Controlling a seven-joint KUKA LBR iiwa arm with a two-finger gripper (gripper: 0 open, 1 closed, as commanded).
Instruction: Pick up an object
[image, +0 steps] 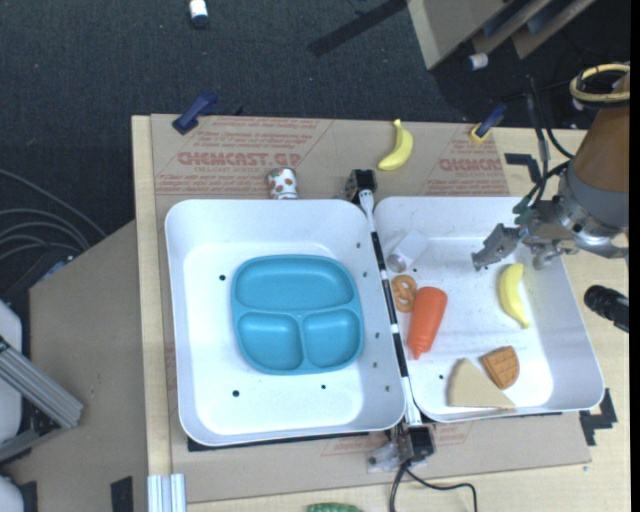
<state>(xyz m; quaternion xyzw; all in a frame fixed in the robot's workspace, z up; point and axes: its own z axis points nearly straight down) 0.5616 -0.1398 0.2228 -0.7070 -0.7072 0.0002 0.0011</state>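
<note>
1. My gripper (520, 245) hangs over the right bin (575, 395), near its top right part. My arm comes in from the right side of the picture.

2. I cannot tell if my gripper is open or closed. I see nothing held in it.

3. The thing closest to me is the yellow banana (513, 294) in the right bin. It lies just below my gripper in the picture, a little toward the front of the bin. It looks very near, but I cannot tell if I touch it.

4. The banana is long and thin. Its long line runs from the back of the bin toward the front, leaning a bit to the right at the lower end. The top end points up toward my gripper.

5. I think I should go down a little toward the front and grab the banana across its thin side, not along its length.

6. Other things are farther away. The orange carrot (427, 320) lies to the left of the banana, close to the wall between the bins. It also runs back to front.

7. A brown piece (501, 366) and a pale wedge (474, 386) sit near the front of the right bin.

8. The left bin (200, 400) holds a blue tray (296, 312). It is well apart from me.
</note>
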